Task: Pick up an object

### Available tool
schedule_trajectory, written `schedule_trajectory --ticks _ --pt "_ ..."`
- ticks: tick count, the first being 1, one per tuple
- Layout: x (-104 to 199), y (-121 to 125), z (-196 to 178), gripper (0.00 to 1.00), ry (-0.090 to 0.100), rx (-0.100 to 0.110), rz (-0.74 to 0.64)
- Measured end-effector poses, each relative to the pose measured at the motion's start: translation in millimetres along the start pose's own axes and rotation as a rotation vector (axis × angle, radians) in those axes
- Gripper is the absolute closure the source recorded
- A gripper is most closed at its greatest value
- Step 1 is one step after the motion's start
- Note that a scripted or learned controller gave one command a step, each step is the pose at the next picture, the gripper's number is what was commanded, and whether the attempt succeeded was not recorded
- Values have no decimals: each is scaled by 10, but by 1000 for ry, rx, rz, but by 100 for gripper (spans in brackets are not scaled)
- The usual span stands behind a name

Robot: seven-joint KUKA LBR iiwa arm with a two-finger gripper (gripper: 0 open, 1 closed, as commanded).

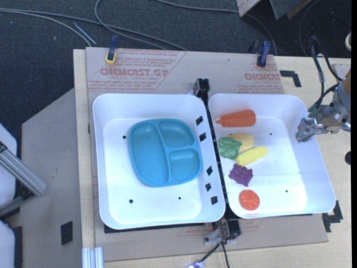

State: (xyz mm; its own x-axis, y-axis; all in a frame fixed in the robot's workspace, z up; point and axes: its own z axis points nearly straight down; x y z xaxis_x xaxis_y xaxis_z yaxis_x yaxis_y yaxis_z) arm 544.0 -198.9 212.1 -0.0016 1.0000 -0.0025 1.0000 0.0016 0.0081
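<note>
Pale wooden bench (50, 149) on dark carpet, bearing two shallow white bins side by side. Left bin (106, 166), centre-left of frame: blue divided tray (164, 151). Right bin (312, 177), centre-right: orange carrot (236, 118) toward its upper left, green leafy piece (228, 147) below that, touching a yellow piece (251, 155), then purple grapes (241, 175), and a round orange-red piece (249, 199) lowest. Gripper (305, 130) at right edge of frame, over the right bin's upper right rim, well apart from every item, nothing between its fingers; open or closed, cannot tell.
</note>
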Motion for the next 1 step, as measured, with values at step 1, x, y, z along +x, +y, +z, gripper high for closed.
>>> schedule_trajectory --ticks 1 --pt "-2 13 -225 100 1 4 0"
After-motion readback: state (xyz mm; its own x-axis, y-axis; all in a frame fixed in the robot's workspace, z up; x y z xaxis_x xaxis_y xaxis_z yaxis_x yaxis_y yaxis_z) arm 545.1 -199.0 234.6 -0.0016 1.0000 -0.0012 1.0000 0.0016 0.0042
